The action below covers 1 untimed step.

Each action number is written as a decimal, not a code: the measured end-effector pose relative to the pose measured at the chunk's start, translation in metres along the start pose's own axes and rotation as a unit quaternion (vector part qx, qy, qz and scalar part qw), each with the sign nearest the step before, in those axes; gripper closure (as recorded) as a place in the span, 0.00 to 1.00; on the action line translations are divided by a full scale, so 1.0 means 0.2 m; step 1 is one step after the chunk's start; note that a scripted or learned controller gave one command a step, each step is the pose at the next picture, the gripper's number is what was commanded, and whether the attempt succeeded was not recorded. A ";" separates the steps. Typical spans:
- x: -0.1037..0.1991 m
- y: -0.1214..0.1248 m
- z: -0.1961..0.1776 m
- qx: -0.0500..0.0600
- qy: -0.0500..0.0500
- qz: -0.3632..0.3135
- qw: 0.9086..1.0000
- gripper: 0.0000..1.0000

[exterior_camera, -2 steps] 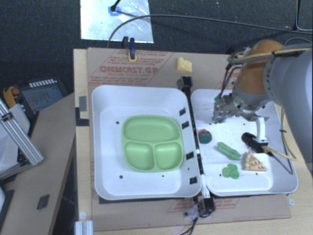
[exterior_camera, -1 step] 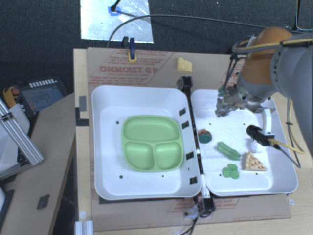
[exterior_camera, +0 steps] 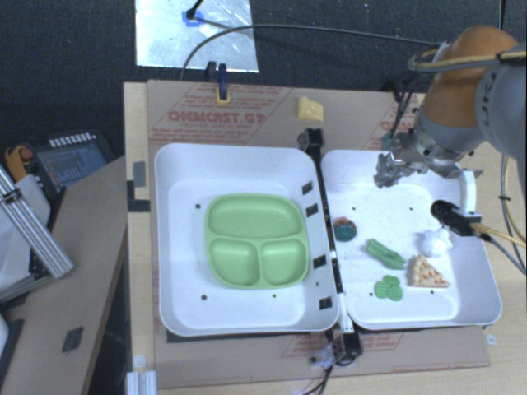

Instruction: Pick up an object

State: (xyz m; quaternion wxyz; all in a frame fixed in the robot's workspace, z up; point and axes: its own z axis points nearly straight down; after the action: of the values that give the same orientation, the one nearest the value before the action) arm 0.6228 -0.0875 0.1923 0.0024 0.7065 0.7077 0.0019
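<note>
The right bin [exterior_camera: 362, 315] holds several small toy foods: a round teal and red piece [exterior_camera: 344, 230], a green pod-shaped piece [exterior_camera: 384, 253], a green broccoli-like piece [exterior_camera: 389, 288], a pizza slice [exterior_camera: 428, 273] and a small white piece [exterior_camera: 431, 240]. My gripper [exterior_camera: 389, 174] hangs over the far part of the right bin, above bare white floor, well apart from all of these pieces. Nothing shows between its fingertips. The left bin [exterior_camera: 177, 179] holds a light green divided plate [exterior_camera: 254, 239].
A yellow block [exterior_camera: 310, 109] lies on the cardboard behind the bins. A blue and yellow clamp [exterior_camera: 221, 81] stands at the back edge. The black divider hinge [exterior_camera: 321, 220] runs between the bins. A cable [exterior_camera: 494, 235] crosses the right bin's edge.
</note>
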 end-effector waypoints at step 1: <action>0.00 0.01 -0.20 0.000 0.000 -0.001 1.000 1.00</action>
State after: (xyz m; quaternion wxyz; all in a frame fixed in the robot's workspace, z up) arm 0.6244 -0.0877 0.2329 0.0025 0.7057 0.7085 0.0019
